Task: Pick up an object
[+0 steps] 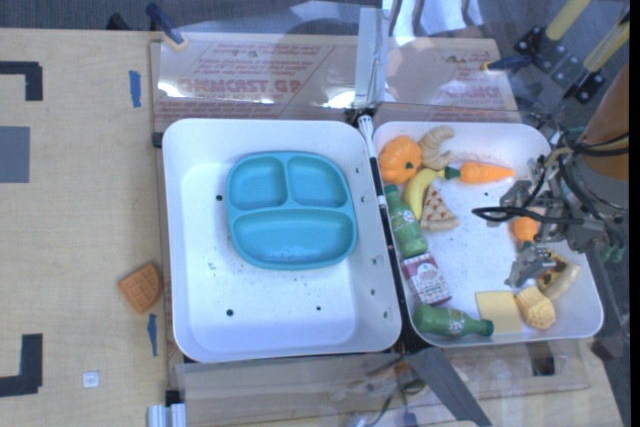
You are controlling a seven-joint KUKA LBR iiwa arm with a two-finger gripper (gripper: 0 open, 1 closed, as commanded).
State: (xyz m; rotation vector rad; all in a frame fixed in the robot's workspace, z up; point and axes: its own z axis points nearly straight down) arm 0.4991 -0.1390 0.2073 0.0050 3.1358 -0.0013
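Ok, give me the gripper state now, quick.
Gripper: low in the right bin, over the toys near its right wall; cannot be told whether it is open, shut or holding anything.

Arm [610, 155] enters from the right edge of the camera view, orange band visible above the wrist. Wrist angled downward, with dark cables looped around it. Gripper [530, 265] points down, low over the right side. Finger position not discernible.
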